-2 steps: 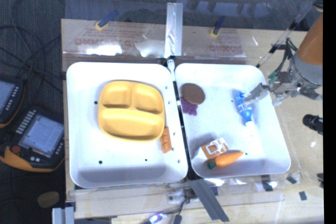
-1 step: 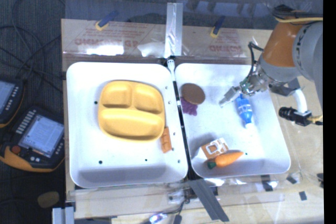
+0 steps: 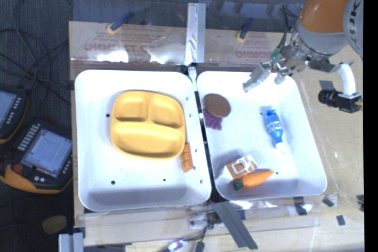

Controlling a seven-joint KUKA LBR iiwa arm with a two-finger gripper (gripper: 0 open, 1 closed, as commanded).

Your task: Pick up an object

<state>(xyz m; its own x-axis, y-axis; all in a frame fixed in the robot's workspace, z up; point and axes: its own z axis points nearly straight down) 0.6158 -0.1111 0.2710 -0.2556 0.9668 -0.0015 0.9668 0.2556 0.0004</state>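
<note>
blue bottle (image 3: 273,127) lay alone in the right bin (image 3: 307,127); the hand (image 3: 260,77), fingers spread, hovered at the far rim and should descend squarely over it.

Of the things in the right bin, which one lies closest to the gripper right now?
The blue bottle. It lies below the gripper on the bin's right side; the brown disc sits farther left, and the carrot and small carton lie at the near edge.

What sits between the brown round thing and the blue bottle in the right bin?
Nothing: in the camera view, bare white bin floor separates the brown disc from the blue bottle.
</note>
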